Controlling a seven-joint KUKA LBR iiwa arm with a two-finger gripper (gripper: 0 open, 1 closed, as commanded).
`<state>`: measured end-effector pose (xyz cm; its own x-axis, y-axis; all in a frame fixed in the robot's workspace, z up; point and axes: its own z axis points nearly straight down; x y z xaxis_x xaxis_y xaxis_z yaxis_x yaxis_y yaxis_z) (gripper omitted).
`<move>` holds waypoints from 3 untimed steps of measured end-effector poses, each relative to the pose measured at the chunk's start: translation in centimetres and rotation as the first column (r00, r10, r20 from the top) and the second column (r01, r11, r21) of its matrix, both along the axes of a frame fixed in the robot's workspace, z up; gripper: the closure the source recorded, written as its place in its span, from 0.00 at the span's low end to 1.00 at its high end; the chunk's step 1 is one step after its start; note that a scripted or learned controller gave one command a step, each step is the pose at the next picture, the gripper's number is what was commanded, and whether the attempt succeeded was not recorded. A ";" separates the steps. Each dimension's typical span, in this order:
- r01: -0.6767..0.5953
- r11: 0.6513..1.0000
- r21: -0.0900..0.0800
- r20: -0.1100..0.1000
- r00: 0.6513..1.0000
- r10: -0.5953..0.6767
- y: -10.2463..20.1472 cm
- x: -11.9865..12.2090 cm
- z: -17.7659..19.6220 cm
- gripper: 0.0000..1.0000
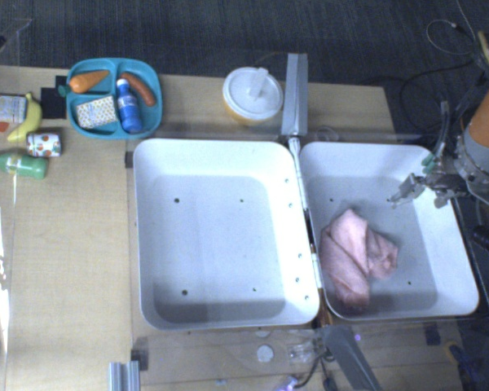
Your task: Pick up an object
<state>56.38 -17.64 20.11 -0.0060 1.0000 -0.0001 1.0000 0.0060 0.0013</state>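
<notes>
A crumpled pink cloth lies in the right bin, towards its front left. My gripper hangs over the back right part of that bin, up and to the right of the cloth and apart from it. Its fingers are spread open with nothing between them. The grey arm with its orange band comes in from the right edge.
The left bin stands beside the right one, with a metal divider post at the back between them. Behind the bins are a white lidded cup and a blue tray of toy food. Small toys lie at the far left.
</notes>
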 end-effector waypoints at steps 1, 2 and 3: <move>-0.177 0.984 -0.001 0.001 0.984 0.177 -2.9 2.1 -7.6 0.00; -0.233 0.972 -0.007 0.014 0.972 0.233 8.7 -1.7 -11.0 0.00; -0.341 0.940 -0.002 0.004 0.940 0.341 15.4 0.4 -1.5 0.00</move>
<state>56.82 -2.19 18.58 -0.3462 0.9381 -0.0017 0.9381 0.3462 0.0057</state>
